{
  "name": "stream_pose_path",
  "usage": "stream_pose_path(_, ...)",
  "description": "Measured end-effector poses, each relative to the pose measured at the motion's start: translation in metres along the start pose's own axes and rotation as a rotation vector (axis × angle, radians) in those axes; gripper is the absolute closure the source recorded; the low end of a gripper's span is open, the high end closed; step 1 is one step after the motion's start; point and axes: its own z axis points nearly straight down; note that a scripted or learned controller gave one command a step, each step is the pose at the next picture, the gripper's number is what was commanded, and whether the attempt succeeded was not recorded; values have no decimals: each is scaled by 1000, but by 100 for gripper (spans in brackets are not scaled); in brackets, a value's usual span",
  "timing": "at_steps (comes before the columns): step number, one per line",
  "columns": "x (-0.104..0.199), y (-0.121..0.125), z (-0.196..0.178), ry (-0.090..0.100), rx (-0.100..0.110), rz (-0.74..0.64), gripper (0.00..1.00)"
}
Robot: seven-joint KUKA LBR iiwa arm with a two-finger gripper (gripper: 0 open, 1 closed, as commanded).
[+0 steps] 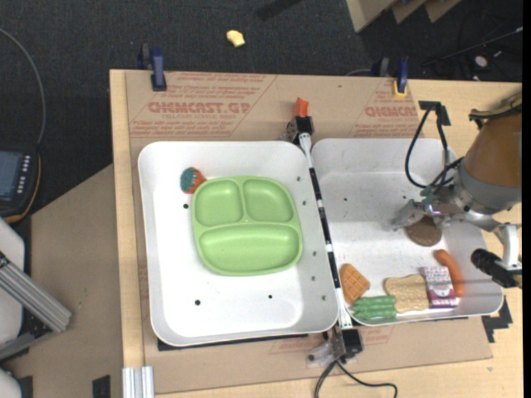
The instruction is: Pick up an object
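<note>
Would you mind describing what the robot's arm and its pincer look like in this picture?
The arm is a rounded grey body with a broad orange-brown band above the wrist. A black cable loops from the arm's head up to the bench's back edge. The pincer is small, of grey metal, with a fleck of green and purple at its base.

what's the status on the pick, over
Gripper low in right bin, over a brown round piece. Nothing seen between its fingers. Other food clustered along front edge; green plate in left bin.
</note>
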Motion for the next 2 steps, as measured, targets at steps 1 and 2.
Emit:
stream_pose_path(1,-2,3,-14,-3,-8,1,100)
stream_pose_path(2,-1,2,-13,-3,-6,1,0)
